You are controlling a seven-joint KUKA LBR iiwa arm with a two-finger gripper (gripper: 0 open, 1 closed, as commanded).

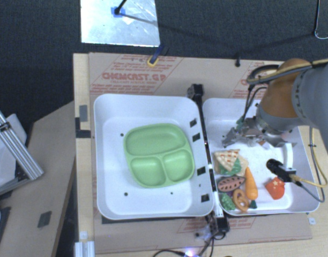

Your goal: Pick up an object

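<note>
Toy food, the likely picking stock, lies heaped along the near-left part of the right bin [298,143], so the task looks barely begun: nothing appears lifted, and every piece seems to rest on the bin floor.

Going by size, the tabletop [83,159] carries both white bins side by side. The left bin [107,159] holds a green divided plate [157,155] near its middle. The arm [295,98], grey with its orange band, reaches in from the right and bends down over the right bin's far half, its wrist slanting toward the divider between the bins.

The tool [233,138] sits low over the bin floor, just beyond the food pile and apart from it. Whether its fingers are spread or pressed together cannot be told from this view; nothing is visibly caught between them.

Among the food, a sandwich wedge [228,158] lies nearest the tool, with a carrot [251,183] beside it, a sausage [231,183] toward the near edge, then a red tomato piece [275,188] further right, and a small pretzel [240,198] at the near rim. A grasp and a lift both remain to be done.
</note>
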